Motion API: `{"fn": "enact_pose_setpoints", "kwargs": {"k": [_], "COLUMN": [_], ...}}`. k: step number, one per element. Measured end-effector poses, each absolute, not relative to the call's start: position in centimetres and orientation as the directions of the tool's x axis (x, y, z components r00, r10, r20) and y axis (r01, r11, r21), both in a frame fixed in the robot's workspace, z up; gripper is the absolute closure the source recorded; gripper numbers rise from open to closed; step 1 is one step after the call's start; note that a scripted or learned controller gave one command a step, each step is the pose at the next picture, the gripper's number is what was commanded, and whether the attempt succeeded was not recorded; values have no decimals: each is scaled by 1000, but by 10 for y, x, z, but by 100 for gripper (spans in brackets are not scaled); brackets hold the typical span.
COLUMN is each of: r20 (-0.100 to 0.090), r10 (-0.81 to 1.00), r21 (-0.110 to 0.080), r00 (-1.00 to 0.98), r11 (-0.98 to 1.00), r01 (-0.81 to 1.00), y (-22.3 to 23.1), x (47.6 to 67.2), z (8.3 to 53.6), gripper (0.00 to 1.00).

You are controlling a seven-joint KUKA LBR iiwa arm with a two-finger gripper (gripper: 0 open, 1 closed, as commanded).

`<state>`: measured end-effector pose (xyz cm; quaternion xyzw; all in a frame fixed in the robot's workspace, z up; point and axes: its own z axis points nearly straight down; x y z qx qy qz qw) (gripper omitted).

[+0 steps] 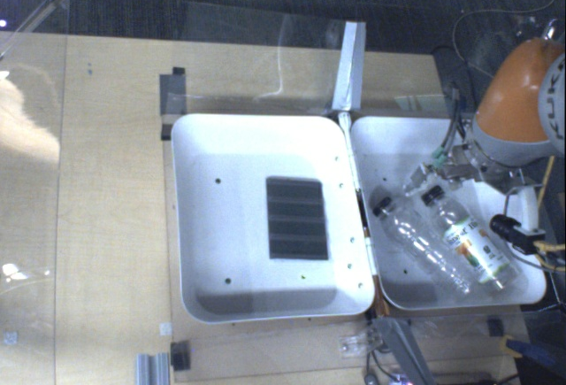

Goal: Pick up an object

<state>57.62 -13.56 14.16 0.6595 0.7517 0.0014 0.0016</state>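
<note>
- The left bin (203, 197) holds a ribbed pad (297, 218) near its centre.
- The right bin (389, 144) holds two bottles: one bottle (423, 243) toward its left edge, the other bottle (469, 237) just beside it, toward the near right corner.

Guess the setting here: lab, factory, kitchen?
Probably a robotics lab bench for bin-picking trials: two white bins, left bin and right bin, on a wooden bench, clear plastic bottles as test objects, and clear guard panels around it.
</note>
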Motion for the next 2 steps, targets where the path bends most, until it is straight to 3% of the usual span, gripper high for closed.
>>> {"fn": "enact_pose_setpoints", "kwargs": {"k": [1,2], "r20": [-3,-4], "r10": [991,991], "r21": [12,19], "r00": [-133,-135], "r11": [133,135], "r01": [991,991], "y": [-173,-172], "x": [585,587], "z": [89,101], "gripper": [0,100]}}
